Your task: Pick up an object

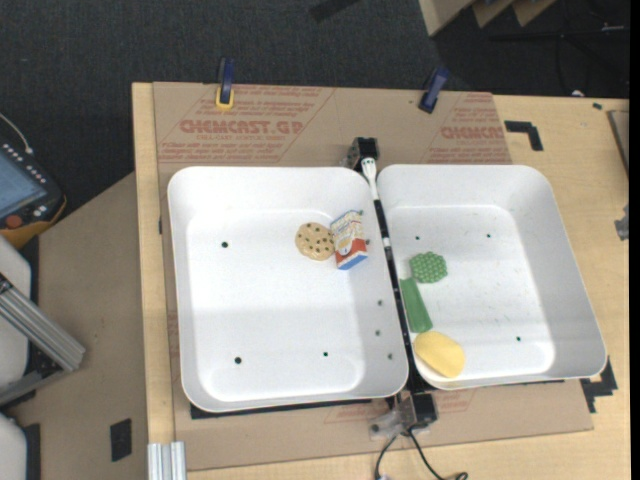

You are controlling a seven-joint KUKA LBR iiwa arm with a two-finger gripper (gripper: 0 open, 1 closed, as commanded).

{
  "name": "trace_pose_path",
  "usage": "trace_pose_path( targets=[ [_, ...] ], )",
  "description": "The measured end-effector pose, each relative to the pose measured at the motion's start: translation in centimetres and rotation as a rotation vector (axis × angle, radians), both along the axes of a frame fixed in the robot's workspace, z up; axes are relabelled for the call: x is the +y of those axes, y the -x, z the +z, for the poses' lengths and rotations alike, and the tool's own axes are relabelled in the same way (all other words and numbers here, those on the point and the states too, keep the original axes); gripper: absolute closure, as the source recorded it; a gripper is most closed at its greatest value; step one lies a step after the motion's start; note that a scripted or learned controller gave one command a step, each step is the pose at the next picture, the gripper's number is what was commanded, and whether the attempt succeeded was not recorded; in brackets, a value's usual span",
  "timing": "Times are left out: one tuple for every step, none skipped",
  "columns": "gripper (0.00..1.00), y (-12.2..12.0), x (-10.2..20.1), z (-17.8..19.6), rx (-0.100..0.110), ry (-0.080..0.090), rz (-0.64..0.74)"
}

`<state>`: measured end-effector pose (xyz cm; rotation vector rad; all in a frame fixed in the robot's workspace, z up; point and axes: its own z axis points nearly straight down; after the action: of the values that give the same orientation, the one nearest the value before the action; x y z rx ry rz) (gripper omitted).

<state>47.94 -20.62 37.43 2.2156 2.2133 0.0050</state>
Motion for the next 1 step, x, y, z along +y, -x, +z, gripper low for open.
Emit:
trace_pose_path(
  targets=[
    [1.00, -2.63, 2.59, -6.48, 0.014, -0.007, 0.004]
  ],
)
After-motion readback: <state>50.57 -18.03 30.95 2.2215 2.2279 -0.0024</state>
